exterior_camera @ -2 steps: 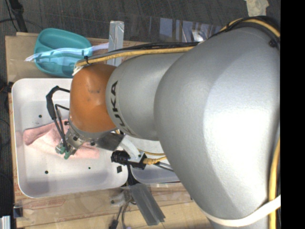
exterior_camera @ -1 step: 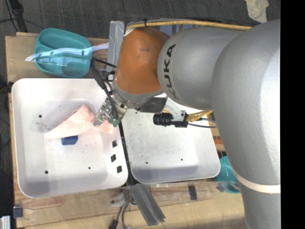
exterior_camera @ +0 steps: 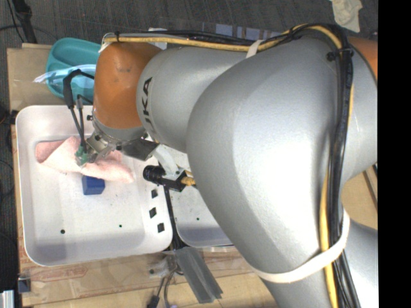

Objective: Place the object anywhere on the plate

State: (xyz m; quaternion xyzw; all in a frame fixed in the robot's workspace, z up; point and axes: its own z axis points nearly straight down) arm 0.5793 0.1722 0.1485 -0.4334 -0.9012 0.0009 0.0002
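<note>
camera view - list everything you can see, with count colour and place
white bin: two, white, side by side on the bench; the left one in full sight, the right one mostly under the arm
pink cloth: one, pale pink, lying in the upper part of the left bin
blue block: one, blue, in the left bin just below the cloth
teal object: one, teal, beyond the left bin's far edge
crumpled rag: one, off-white, on the floor at top right
arm: one, grey with an orange band, reaching from the right over the left bin
gripper: one, low over the pink cloth
</note>
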